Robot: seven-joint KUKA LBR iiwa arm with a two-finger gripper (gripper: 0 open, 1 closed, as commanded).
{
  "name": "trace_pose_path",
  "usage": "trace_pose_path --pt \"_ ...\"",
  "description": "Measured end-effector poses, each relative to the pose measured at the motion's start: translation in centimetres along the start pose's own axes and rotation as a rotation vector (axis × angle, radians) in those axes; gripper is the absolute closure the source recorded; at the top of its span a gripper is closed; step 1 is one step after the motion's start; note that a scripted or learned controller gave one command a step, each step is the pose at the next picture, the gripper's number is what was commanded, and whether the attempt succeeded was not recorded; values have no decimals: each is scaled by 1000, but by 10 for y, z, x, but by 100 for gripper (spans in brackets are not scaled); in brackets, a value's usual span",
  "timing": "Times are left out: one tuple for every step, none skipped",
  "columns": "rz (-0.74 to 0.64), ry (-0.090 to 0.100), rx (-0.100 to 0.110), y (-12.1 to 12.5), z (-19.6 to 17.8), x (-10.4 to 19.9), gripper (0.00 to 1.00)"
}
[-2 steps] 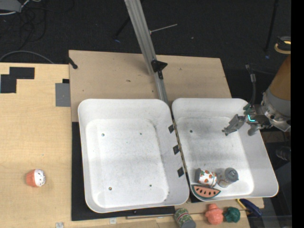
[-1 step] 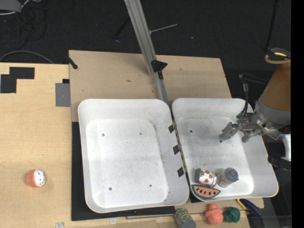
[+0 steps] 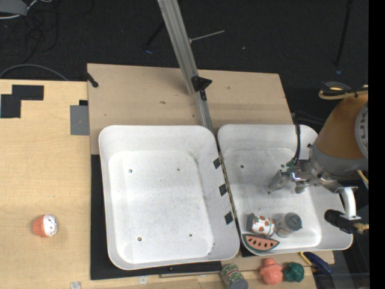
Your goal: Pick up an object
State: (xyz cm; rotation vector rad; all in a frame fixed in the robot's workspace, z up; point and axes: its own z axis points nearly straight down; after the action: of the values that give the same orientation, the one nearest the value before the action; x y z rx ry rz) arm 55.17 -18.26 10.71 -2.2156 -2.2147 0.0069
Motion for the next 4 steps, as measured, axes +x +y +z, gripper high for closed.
trace_pose_path --pt "1 -3 -9 1 15 0 0" --pt "5 -2 -8 0 5 0 100" --pt "-1 -4 -12 6 -55 -6 100" --pt "-2 -4 -14 5 -117 -1 100"
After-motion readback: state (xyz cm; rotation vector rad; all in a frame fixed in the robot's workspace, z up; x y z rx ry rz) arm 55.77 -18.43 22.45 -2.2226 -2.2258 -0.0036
